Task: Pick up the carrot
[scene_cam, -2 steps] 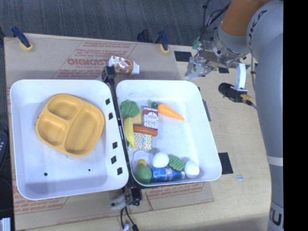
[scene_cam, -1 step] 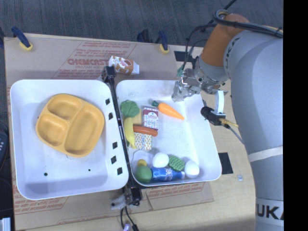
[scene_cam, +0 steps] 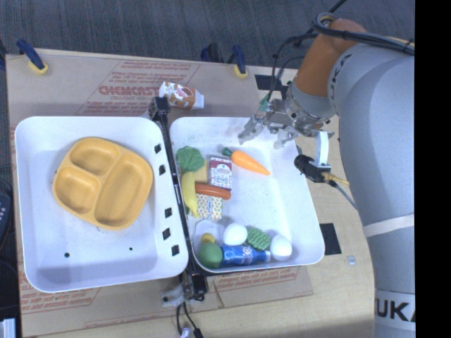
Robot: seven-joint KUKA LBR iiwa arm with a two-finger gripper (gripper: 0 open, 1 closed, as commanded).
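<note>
The camera looks down on two shallow white plastic bins sitting side by side on a brown cardboard sheet with red printed words too small to read. The left bin [scene_cam: 28, 210] holds a smooth yellow plate [scene_cam: 103, 182] with three dips in it. The right bin [scene_cam: 306, 210] is full of toy food. The carrot [scene_cam: 249, 162] lies near the top of this bin; it is orange, smooth and pointy, with a small green end pointing left. Just left of it is a little red and white carton [scene_cam: 220, 172], and a bumpy green broccoli [scene_cam: 189, 158] sits further left. Below them are a yellow banana [scene_cam: 189, 192], a hot dog sausage [scene_cam: 212, 190], two white eggs, a green ball and a blue can lying down. The gripper [scene_cam: 268, 129] hangs just above the carrot, near the bin's top edge, and its metal fingers are spread apart with nothing between them. The big grey arm [scene_cam: 377, 153] has an orange band, and the letters "UKA" show near the bottom.
</note>
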